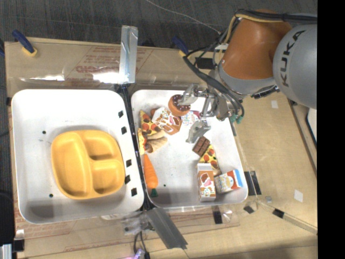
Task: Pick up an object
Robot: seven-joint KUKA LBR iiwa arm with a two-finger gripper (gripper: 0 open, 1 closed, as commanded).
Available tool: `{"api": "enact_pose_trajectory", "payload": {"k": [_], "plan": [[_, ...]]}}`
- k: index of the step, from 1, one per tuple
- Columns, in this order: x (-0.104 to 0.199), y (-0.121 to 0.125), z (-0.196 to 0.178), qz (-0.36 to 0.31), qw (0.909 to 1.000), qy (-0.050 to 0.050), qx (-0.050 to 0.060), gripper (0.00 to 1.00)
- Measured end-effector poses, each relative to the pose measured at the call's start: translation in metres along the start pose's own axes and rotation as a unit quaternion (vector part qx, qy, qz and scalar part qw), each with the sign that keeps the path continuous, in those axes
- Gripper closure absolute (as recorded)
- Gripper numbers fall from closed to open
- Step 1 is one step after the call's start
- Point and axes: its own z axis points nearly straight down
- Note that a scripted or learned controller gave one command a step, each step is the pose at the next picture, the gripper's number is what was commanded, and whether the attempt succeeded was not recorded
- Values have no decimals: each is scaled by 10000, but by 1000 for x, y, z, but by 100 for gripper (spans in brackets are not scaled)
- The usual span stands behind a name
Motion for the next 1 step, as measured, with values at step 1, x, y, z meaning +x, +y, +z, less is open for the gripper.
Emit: {"api": "enact_pose_trajectory", "payload": {"k": [1], "plan": [[14, -23, 121, -11, 10000, 6, -9, 0]]}}
